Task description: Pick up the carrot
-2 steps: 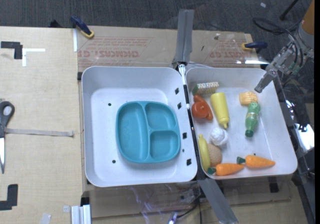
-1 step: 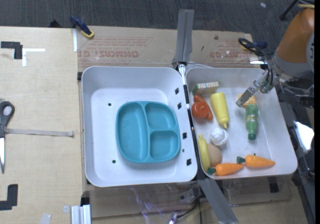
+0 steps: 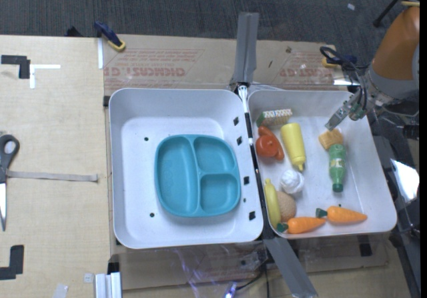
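Two orange carrots with green tops lie along the near wall of the right bin (image 3: pixel 380 177). One carrot (image 3: pixel 347 215) is at the near right, the other carrot (image 3: pixel 305 225) just left of it. My gripper (image 3: pixel 341 117) hangs over the bin's far right part, above a small tan block (image 3: pixel 331 138). It is well away from both carrots and nothing shows in it. The arm's orange band (image 3: pixel 400 43) is at the upper right.
The right bin also holds a green bottle (image 3: pixel 337 167), a yellow bottle (image 3: pixel 293 145), a red item (image 3: pixel 268 145), a white garlic bulb (image 3: pixel 291 181), a banana (image 3: pixel 271 202) and a wafer (image 3: pixel 277 115). A blue divided plate (image 3: pixel 198 175) sits in the left bin (image 3: pixel 127 157).
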Robot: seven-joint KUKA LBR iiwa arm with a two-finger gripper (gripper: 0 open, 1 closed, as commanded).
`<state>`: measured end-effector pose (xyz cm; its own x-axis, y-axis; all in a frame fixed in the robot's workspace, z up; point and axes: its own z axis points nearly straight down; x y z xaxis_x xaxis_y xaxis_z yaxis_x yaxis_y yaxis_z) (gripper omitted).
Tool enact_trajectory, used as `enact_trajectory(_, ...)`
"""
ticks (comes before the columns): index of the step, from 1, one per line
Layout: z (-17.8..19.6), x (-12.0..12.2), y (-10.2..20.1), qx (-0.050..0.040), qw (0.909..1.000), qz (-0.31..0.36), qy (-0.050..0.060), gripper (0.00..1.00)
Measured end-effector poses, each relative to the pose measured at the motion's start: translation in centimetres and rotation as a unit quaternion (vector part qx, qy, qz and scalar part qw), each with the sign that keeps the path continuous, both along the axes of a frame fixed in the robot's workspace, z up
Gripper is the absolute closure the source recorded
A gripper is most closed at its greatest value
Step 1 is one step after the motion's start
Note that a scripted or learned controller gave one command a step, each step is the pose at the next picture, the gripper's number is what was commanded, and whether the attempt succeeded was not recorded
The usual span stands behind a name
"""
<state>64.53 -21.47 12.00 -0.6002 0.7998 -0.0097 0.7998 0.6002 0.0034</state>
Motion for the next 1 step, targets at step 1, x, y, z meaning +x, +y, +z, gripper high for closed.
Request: enact_trajectory(1,-0.02,0.00,0.02,0.0001,1.0000,0.000,0.000,0.00)
